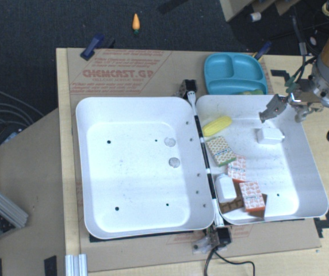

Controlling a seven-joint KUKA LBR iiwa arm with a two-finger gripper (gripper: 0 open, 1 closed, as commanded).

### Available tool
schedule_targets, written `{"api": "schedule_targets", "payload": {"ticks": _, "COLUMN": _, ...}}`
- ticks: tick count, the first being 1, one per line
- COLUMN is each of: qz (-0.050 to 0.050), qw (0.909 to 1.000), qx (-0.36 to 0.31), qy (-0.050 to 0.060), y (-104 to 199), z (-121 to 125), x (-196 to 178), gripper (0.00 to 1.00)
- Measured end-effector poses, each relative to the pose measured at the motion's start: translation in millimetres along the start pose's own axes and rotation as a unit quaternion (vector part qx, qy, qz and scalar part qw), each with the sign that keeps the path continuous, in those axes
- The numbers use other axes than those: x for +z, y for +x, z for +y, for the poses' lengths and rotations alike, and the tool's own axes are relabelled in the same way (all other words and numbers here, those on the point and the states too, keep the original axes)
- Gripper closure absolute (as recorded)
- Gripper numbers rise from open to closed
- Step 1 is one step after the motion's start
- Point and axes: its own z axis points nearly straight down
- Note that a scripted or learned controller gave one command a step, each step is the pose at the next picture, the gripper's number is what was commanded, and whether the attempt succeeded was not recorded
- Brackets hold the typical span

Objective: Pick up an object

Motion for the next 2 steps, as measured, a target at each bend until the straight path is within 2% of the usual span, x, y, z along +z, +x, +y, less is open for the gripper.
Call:
{"api": "schedule_targets", "payload": {"ticks": 1, "qz": 0.0, "qw": 1.0, "qx": 0.0, "qy": -0.001, "y": 28.1, "z": -11.0, "x": 162.8, "gripper": 0.0}}
{"api": "schedule_targets", "payload": {"ticks": 2, "qz": -0.003, "qw": 0.9998, "qx": 0.0, "qy": 0.019, "y": 34.7, "z": 76.9, "x": 178.8, "gripper": 0.0}}
